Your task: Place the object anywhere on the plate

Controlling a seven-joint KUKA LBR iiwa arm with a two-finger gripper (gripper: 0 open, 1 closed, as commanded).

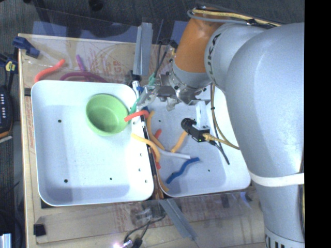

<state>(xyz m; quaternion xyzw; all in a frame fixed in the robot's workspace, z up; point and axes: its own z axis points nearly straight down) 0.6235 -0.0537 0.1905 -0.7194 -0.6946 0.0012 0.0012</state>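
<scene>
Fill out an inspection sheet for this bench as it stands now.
Surface: wooden bench bearing two shallow white bins, left bin and right bin.
Job's things: round green plate in the left bin; thin red-orange piece at its right rim, near the gripper.
Clutter: blue curved strip, orange strip, yellow strip.
Grippers: gripper over the divide between bins; finger state unclear.
Cables: yellow cable along the arm.
Surroundings: dark floor.

Green round plate [107, 114] upright in left bin, upper middle, near right wall
</scene>
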